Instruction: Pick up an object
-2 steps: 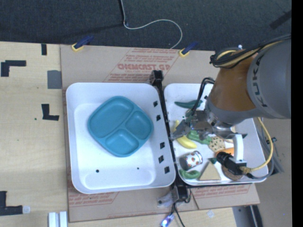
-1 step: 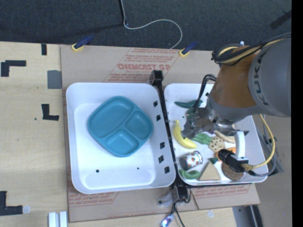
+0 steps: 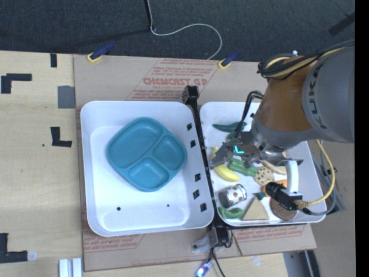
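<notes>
My gripper (image 3: pixel 237 149) is low in the right bin (image 3: pixel 314 154), over a heap of toy food. Right under it lie a yellow banana-like piece (image 3: pixel 226 173) and a green piece (image 3: pixel 243 167). A dark green pepper (image 3: pixel 226 127) lies just behind the gripper. Nearer the front are a red and silver can (image 3: pixel 233 196), a speckled cookie (image 3: pixel 263 175), an orange carrot piece (image 3: pixel 274 188) and a tan wedge (image 3: pixel 257 211). The wrist hides part of the heap.
The left bin (image 3: pixel 95 154) holds a blue divided plate (image 3: pixel 146 153). A black divider (image 3: pixel 199 154) runs between the bins. The grey and orange arm (image 3: pixel 305 103) covers the right bin's far right side. Cables loop behind the bins.
</notes>
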Motion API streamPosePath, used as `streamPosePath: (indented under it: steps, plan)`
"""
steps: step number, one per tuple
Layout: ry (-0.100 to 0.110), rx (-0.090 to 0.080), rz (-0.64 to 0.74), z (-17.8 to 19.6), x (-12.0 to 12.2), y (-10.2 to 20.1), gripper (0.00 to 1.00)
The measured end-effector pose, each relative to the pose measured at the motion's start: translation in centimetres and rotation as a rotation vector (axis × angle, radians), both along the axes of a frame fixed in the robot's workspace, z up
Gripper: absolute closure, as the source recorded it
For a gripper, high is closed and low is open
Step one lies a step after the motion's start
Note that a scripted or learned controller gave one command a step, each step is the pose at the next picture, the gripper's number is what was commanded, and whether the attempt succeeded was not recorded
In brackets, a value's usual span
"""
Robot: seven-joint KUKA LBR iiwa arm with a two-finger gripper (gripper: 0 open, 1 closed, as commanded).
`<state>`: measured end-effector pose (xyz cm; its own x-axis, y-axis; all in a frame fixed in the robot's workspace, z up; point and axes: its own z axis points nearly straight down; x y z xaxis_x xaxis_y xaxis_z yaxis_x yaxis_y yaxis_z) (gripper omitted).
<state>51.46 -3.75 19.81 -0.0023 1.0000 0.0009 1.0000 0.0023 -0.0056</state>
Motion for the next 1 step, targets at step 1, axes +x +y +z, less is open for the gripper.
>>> streamPosePath:
  steps: [1]
  plan:
    - [0.001,0.0,0.0,-1.5,-3.34,3.92,0.0]
